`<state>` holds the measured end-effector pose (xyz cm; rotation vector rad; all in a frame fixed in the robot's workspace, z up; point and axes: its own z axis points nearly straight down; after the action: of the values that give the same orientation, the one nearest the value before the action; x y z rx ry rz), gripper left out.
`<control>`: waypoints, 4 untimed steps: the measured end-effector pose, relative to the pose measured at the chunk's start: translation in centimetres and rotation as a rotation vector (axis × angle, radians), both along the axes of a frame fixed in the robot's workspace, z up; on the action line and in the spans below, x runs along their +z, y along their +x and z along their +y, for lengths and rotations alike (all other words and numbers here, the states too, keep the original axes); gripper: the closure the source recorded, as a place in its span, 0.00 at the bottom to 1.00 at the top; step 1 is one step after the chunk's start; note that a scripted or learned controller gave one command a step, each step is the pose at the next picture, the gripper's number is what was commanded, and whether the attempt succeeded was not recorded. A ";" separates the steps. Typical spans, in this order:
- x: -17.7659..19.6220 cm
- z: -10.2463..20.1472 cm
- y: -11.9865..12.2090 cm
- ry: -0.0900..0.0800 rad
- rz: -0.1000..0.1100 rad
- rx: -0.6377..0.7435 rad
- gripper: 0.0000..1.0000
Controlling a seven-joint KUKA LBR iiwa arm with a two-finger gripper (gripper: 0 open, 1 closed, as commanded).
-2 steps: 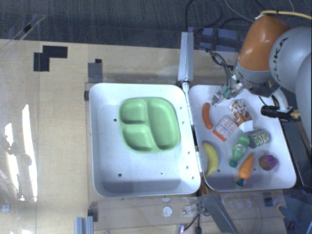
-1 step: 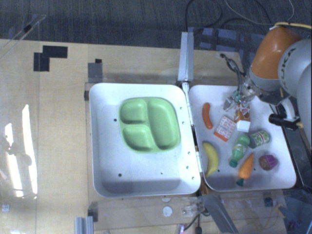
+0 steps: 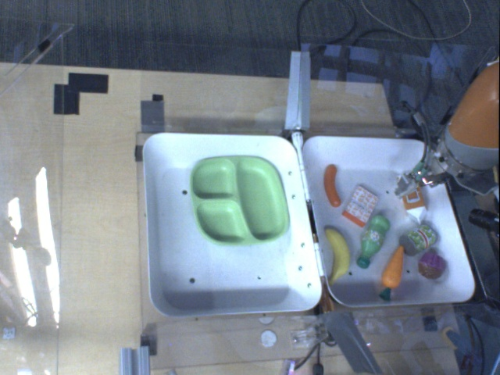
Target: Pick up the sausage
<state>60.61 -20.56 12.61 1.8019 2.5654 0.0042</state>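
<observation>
The sausage (image 3: 333, 185), a short orange-red link, lies upright near the left wall of the right bin (image 3: 461, 283), toward its far side. My gripper (image 3: 415, 180) hangs over the bin's right part, just above a small orange and white carton (image 3: 415, 200), well to the right of the sausage. Nothing shows between its fingertips.
The right bin also holds a red and white box (image 3: 361, 205), a green bottle (image 3: 373, 241), a banana (image 3: 338, 253), a carrot (image 3: 392, 270), a small can (image 3: 420, 237) and a purple fruit (image 3: 432, 265). A green divided plate (image 3: 238, 198) sits in the left bin (image 3: 168, 276).
</observation>
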 end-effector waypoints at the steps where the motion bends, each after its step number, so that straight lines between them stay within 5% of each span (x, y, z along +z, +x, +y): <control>1: 6.9 0.0 -11.7 -0.001 -0.001 0.073 1.00; 4: 10.4 0.1 -10.8 -0.009 -0.026 0.080 1.00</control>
<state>49.77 -20.45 22.96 1.6835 2.6130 0.0167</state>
